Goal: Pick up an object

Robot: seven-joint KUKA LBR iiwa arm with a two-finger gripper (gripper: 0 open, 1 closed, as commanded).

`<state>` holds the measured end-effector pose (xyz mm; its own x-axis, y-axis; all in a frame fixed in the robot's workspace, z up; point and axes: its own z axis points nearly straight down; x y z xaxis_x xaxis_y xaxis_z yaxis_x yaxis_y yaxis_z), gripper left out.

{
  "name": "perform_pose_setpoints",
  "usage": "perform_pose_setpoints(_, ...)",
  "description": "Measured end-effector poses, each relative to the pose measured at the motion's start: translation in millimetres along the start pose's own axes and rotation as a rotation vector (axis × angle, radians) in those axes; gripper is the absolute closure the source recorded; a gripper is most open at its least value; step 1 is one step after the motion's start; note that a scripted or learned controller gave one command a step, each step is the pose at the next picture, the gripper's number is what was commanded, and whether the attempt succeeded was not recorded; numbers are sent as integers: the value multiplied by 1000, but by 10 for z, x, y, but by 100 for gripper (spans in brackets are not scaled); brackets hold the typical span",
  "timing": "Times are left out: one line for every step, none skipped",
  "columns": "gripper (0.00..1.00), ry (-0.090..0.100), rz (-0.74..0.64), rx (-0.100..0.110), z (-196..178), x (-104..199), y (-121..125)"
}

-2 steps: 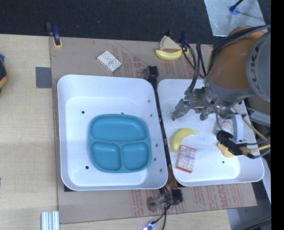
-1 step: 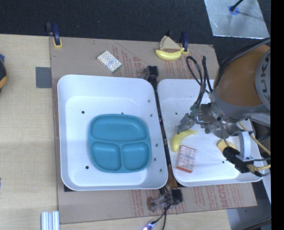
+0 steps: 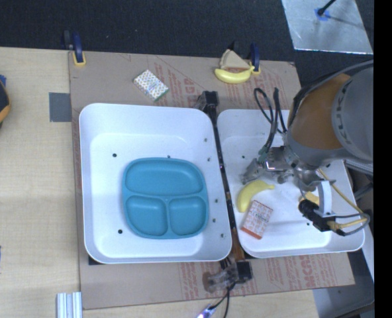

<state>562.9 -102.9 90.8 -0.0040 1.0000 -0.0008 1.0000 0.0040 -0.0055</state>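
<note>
In the right bin lie a yellow banana and a small red-and-white packet, the packet just in front of the banana. My gripper hangs low in the right bin, directly behind the banana's upper end and very close to it. Nothing shows between its fingers. The grey arm with its orange band covers the bin's right half.
The left bin holds a blue divided tray. Behind the bins on the cardboard lie a second banana and a small patterned packet. Black cables loop over the right bin's back edge.
</note>
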Motion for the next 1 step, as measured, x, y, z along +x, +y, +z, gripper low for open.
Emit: perform_pose_setpoints(0, 1, -1, -1, -3, 19, -373)
